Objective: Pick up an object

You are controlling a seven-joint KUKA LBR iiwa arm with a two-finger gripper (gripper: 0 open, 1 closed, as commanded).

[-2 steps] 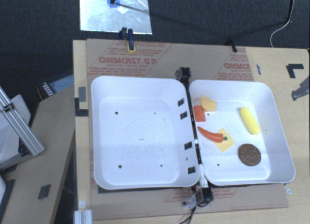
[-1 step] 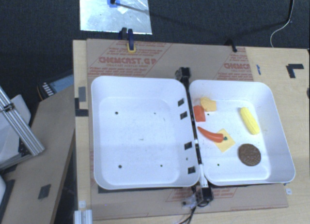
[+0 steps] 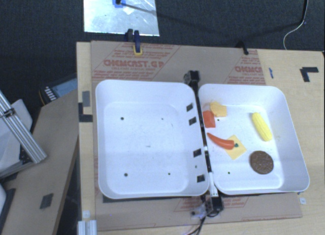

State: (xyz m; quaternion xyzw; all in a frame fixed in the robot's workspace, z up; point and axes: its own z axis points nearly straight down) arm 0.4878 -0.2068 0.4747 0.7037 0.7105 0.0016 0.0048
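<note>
We judge nothing picked yet: corn cob (image 3: pixel 261 126) lies at three o'clock in right bin (image 3: pixel 293 127); hand's state we cannot tell.

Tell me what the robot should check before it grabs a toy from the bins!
1. Toys to pick lie in the right bin: ok.
2. Corn lies apart from the others, easy to grab: ok.
3. Brown round cookie lies flat with space around it: ok.
4. Red chili pepper lies apart from others: not ok, it overlaps the yellow cheese slice.
5. Gripper ready above a toy: cannot tell.
</note>
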